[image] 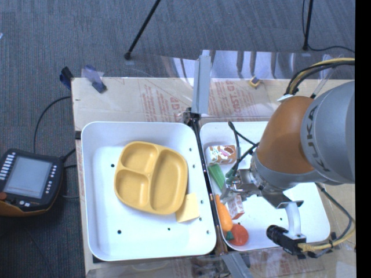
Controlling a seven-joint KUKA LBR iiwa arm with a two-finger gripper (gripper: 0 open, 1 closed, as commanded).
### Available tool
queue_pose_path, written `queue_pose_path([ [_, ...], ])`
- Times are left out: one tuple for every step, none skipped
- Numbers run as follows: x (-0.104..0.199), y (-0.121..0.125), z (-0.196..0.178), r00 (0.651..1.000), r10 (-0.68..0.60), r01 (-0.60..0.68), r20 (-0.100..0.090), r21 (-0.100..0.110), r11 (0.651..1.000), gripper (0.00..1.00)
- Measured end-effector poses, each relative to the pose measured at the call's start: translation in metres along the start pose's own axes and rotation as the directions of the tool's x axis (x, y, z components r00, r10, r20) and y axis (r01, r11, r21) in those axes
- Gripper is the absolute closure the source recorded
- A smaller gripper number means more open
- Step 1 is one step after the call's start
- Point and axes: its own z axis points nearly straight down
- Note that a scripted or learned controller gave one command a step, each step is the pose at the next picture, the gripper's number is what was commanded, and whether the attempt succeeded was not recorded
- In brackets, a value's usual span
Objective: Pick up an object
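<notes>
In the right bin (301,213) several small items lie along its left side: a round red-and-white packet (222,153), a green stick-shaped piece (217,175), an orange carrot (224,214), a red tomato-like toy (239,234) and a small red-and-white packet (235,205). My gripper (234,186) hangs low over this group, just right of the green piece and above the small packet. The arm's orange band and grey wrist cover much of the bin behind it.
The left bin (101,213) holds a yellow divided plate (152,177) with a pale yellow wedge (188,208) at its lower right corner. A divider wall (206,178) separates the bins. A black handheld pendant (28,181) lies on the floor to the left.
</notes>
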Motion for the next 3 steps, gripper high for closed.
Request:
queue_pose_path([
  [-0.004,-0.003,0.004,1.000,0.006,-0.006,0.004,0.010,1.000,0.00],
  [-0.055,0.084,0.004,1.000,-0.006,0.006,0.006,0.008,1.000,0.00],
  [-0.090,0.124,0.101,0.999,-0.032,0.032,0.005,0.002,0.999,0.00],
])
